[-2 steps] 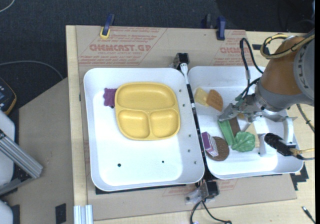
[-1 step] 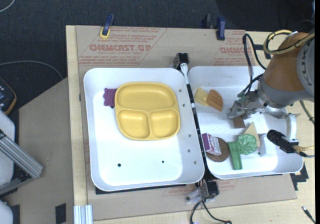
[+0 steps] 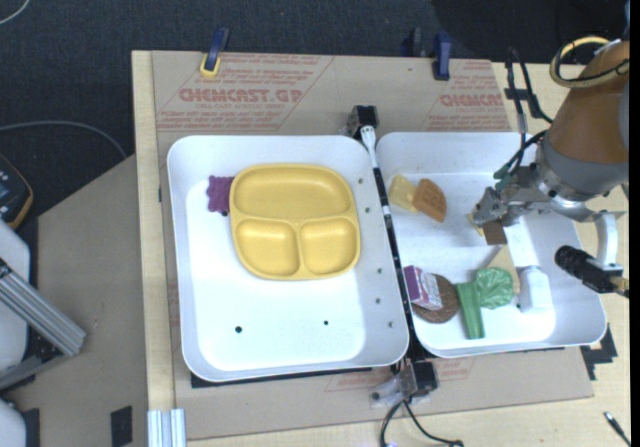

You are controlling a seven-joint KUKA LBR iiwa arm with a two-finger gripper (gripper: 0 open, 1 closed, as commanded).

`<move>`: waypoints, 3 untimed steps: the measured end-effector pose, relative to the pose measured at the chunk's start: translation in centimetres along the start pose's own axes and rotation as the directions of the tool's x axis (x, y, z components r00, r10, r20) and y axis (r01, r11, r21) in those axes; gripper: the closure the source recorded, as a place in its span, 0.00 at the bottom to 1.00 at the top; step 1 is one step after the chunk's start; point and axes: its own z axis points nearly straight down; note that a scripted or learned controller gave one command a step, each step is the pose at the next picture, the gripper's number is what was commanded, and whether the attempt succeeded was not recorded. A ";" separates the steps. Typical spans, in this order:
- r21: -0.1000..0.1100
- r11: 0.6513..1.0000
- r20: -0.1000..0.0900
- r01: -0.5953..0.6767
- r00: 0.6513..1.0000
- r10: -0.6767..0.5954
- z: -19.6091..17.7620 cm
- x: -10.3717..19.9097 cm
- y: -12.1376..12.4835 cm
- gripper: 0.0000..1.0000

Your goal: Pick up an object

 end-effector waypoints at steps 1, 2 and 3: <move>-0.004 1.000 0.001 0.002 1.000 -0.002 -6.3 -0.4 0.1 1.00; -0.001 1.000 0.000 0.003 1.000 -0.003 -8.5 -0.4 0.2 1.00; 0.005 1.000 -0.003 0.004 1.000 -0.004 -7.5 4.9 0.4 1.00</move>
